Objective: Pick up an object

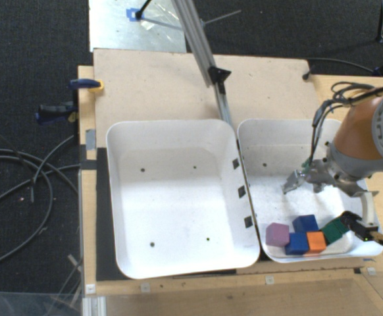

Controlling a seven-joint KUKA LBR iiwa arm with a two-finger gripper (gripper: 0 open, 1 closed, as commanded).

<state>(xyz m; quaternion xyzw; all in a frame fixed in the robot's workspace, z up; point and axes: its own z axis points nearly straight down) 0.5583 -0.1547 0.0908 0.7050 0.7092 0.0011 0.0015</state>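
Observation:
Several small blocks sit clustered in the near right corner of the right bin: a purple block, a blue block, a second blue block, an orange block and a green block. My gripper hangs over the middle of the right bin, behind the cluster and apart from it. Nothing shows in the gripper. The arm's orange band is above it to the right.
The left bin lies beside the right one, with a shared raised rim between them. A slanted metal pole crosses the bench at the back. Blue clamps sit at the bench's left edge.

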